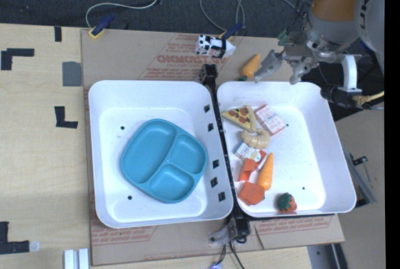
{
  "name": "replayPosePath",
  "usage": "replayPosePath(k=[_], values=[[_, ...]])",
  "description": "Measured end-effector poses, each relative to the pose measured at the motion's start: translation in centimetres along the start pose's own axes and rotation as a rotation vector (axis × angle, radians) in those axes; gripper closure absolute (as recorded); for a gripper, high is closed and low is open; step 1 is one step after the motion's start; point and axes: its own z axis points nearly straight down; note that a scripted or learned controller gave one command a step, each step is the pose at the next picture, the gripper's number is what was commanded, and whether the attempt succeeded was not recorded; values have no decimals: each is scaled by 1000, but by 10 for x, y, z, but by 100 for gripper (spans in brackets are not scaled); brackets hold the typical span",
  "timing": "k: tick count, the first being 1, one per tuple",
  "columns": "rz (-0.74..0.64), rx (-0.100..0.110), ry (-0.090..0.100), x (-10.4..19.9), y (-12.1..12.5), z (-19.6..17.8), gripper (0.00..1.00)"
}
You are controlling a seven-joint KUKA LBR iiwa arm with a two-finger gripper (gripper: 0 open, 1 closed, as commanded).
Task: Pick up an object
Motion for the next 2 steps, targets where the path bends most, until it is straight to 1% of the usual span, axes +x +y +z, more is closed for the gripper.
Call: replayPosePath(k=[1, 2], values=[[2, -7, 0, -11, -94, 183, 0], [0, -5, 0, 5, -4, 194, 0]])
